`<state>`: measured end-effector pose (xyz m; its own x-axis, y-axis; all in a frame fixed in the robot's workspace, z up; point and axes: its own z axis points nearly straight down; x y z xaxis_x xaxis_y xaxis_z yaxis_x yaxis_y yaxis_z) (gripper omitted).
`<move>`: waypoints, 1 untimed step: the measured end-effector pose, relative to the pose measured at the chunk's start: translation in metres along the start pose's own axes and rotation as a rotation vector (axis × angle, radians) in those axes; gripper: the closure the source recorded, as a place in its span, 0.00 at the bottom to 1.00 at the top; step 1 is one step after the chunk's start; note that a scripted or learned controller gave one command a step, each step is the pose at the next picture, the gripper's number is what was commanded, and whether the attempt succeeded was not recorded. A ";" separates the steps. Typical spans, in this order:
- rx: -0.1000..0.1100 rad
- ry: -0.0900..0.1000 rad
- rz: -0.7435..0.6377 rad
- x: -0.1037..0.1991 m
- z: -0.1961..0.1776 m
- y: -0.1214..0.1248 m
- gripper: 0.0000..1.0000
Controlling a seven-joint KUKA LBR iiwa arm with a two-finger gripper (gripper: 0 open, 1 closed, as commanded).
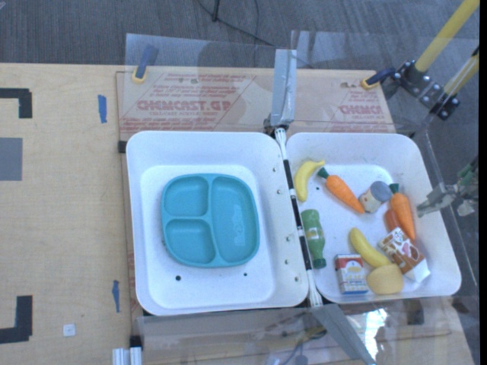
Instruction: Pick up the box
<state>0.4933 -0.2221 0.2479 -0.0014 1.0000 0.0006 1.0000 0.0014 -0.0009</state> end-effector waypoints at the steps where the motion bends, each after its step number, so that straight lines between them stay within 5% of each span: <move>1: -0.007 0.000 -0.103 0.042 0.152 0.081 0.00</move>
<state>0.5746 -0.1801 0.0963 -0.1037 0.9946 0.0008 0.9946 0.1037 0.0059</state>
